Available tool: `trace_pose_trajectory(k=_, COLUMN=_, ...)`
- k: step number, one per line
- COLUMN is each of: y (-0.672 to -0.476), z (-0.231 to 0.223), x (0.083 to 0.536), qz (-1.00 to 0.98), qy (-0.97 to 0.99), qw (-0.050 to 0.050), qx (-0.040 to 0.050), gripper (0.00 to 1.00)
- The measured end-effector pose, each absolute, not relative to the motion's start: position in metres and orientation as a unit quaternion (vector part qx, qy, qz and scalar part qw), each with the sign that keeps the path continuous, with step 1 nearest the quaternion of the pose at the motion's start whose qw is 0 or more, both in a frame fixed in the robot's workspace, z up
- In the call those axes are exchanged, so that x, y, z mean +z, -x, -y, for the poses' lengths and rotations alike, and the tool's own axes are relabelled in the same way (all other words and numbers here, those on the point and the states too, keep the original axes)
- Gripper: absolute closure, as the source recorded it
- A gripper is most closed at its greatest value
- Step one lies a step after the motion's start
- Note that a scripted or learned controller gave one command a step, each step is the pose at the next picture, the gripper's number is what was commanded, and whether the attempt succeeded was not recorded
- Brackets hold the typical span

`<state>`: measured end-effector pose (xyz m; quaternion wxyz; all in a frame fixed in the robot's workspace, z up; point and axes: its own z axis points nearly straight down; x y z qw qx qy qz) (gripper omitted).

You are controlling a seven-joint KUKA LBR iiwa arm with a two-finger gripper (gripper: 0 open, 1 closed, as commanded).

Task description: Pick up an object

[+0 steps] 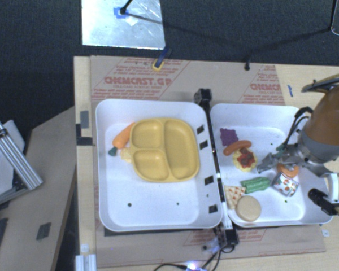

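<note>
My gripper hangs low over the right part of the right bin, reaching in from the right. Just below it lies a small orange, white and blue object, touching or nearly touching the gripper. To the gripper's left lie a red and yellow food piece and a sausage. A green piece lies below and left of the gripper. I see nothing clearly held.
In the right bin there are also purple grapes, a cracker-like slice and a round tan bun. The left bin bears a yellow divided plate with a carrot at its left edge.
</note>
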<state>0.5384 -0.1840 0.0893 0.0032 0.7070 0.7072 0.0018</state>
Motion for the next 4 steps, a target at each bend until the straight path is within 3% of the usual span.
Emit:
trace_pose_trajectory(k=1, y=-0.541, z=0.188, x=0.102, qz=-0.707, qy=-0.707, qw=0.013, qx=0.0025, gripper=1.00)
trace_pose_trajectory(k=2, y=-0.540, z=0.197, x=0.151, qz=-0.707, qy=-0.707, qw=0.003, qx=0.0012, gripper=1.00)
trace_pose_trajectory(k=4, y=-0.549, z=0.199, x=0.226, qz=-0.709, qy=-0.706, qw=0.002, qx=0.0012, gripper=1.00)
